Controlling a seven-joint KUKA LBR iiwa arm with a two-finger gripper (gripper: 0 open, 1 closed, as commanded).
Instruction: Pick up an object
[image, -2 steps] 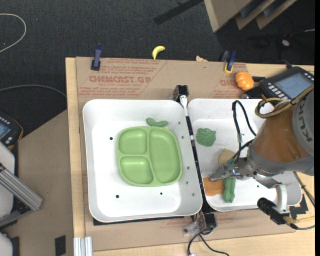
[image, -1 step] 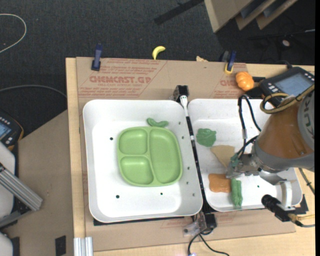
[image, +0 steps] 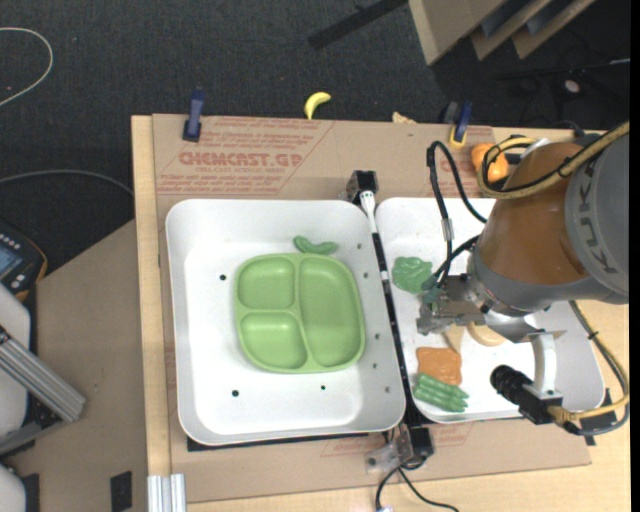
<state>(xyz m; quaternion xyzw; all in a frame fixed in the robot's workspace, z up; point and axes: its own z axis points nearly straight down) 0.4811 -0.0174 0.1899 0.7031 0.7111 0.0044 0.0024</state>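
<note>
The claw (image: 437, 312) hangs low in the right bin (image: 590, 375), just above an orange piece (image: 440, 363) and green piece (image: 441, 393), seemingly lined up to grab one. Its grip state is hidden.

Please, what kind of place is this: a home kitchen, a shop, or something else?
Most likely a robotics lab or test bench. A grey and orange robot arm reaches over two white bins, which sit on a clamped board with loose cables, and the food items, like the green divided plate, look like plastic toys.
</note>
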